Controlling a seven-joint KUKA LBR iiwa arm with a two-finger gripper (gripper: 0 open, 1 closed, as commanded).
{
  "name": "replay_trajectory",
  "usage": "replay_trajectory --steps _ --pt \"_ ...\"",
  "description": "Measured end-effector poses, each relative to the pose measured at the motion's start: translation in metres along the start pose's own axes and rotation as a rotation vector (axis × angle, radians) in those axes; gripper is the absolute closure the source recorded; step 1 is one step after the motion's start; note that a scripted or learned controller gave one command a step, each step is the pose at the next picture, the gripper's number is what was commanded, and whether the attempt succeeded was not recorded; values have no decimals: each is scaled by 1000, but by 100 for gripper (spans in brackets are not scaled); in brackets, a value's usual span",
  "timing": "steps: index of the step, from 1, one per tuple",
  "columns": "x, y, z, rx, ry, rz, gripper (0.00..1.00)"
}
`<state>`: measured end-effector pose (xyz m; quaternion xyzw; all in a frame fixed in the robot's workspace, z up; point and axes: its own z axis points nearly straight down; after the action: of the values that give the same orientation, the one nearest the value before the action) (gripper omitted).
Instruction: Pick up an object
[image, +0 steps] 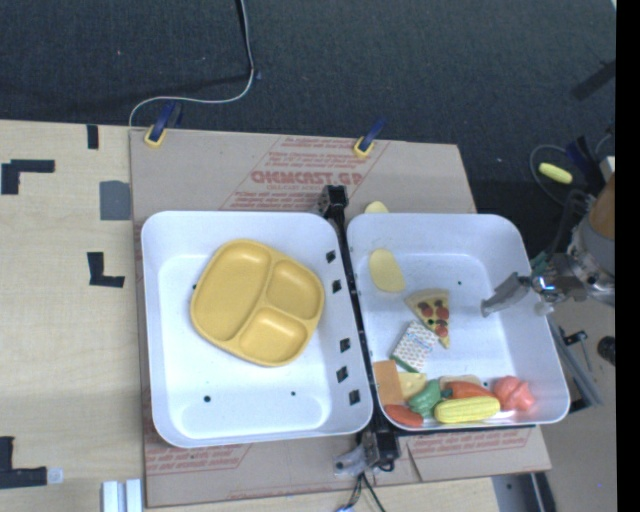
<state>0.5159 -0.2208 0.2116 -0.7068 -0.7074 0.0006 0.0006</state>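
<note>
I see my grey metal pincer (503, 296) at the right white plastic bin's (500, 232) right rim, but I cannot tell how it stands. Nearest it, the pizza slice toy (433, 313) lies mid-bin with open floor around. The round yellow divided plate (258, 301) fills the left white bin (165, 330). Red writing on the cardboard sheet (290, 170) is too blurry to read.

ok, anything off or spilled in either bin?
Mostly fine. A small yellow piece lies outside the right bin, on the cardboard behind its back rim. The yellow divided plate sits askew in the left bin. Nothing looks damaged.
</note>
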Motion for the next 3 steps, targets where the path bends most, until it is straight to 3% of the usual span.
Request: replay_trajectory --steps 1,2,3 --pt "56 31 105 6 4 -5 0" --pt "89 54 128 -1 -2 -3 0" --pt "87 54 116 -4 -3 -1 100"
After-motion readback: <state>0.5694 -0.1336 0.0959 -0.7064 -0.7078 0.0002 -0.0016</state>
